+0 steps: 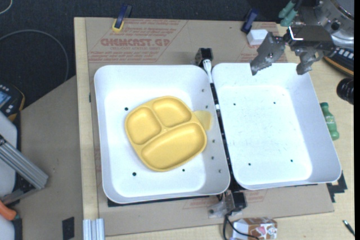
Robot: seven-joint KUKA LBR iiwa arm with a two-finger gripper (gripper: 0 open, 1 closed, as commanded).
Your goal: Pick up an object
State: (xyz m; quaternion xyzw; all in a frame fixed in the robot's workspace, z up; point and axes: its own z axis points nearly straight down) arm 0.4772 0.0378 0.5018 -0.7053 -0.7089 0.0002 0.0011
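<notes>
The yellow divided plate lies flat in the left bin, with a smaller yellow piece touching its right edge. To lift it well, a pinch on the raised rim or a divider ridge looks safest. The end effector hangs released — fingers spread, nothing between them — over the right bin's far edge, well apart from the plate.

I'm reading red print on the cardboard sheet under my bins, along its far edge near the left corner: "CHEMCAST GP", or something very close, since the last letters blur. Smaller red lines sit above and below it, too fine to read.
</notes>
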